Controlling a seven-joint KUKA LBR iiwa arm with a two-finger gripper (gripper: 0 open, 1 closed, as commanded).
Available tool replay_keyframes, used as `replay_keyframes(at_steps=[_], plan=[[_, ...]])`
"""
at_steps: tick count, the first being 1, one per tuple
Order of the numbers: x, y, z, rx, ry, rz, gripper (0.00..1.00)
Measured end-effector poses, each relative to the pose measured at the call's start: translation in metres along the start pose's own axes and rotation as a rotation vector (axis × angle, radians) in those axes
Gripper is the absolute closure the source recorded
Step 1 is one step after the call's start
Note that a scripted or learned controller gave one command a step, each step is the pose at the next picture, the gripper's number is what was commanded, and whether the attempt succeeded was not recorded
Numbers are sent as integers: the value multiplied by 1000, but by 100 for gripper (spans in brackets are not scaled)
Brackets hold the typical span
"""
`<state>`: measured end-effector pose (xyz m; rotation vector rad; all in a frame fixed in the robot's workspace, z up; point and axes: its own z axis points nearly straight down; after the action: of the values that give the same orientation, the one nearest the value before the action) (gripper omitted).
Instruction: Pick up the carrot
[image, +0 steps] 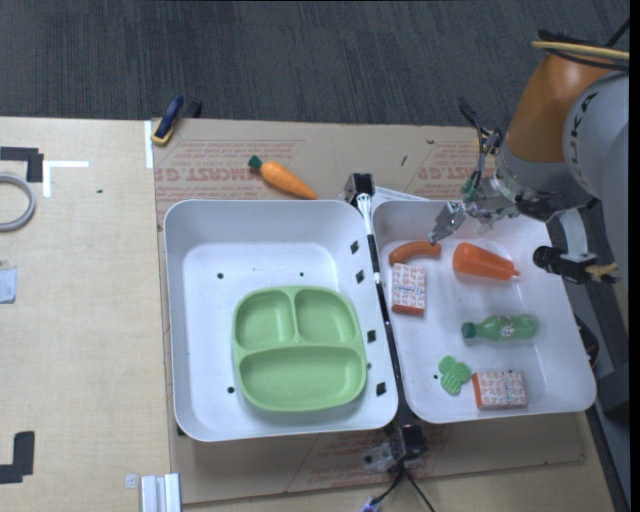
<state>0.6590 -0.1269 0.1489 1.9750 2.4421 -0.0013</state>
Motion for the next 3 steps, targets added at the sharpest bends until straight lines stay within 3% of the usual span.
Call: replay_keyframes(at_steps=[1, 3], plan=[[62, 13, -44, -2, -1, -234, 0], [106, 21, -44, -3, -1, -566, 0]])
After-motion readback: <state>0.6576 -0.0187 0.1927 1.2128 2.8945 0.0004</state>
